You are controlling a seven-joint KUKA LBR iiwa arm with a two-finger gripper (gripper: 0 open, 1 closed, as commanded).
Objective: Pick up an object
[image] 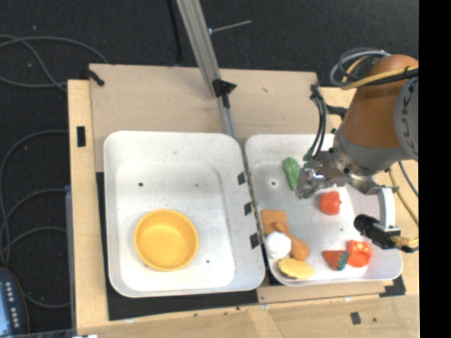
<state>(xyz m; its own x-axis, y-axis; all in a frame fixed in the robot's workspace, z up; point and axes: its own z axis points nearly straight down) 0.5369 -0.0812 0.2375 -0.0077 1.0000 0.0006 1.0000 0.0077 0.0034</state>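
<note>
A small green toy vegetable (291, 172) lies in the upper left part of the right-hand white bin (271, 150), just left of the robot's gripper (309, 184), which sits low over the bin at centre right of the frame; whether its metal fingers are apart or together cannot be told, and nothing is seen between them. Just right of and below the gripper lies a small red-orange piece (330, 203). Along the lower edge of the same bin, from left to right, are an orange-brown piece (275, 222), a white ball (277, 244) touching it, a yellow banana-shaped piece (296, 268) at the bin's lower rim, and a red piece with a green tip (348, 255) toward the lower right. The arm (377, 111), with its broad orange band, comes in from the right edge, with grey cables looping above it and a black fitting (375, 230) below it. The left-hand white bin (127, 153) holds a yellow bowl (166, 239) in its lower left part, standing upright. Both bins rest on a tan wooden bench (155, 94). A slanted metal pole (201, 41) runs from the top of the frame down to the gap between the bins. The floor around is dark, with thin cables at left. No brand, label or writing can be read anywhere.
</note>
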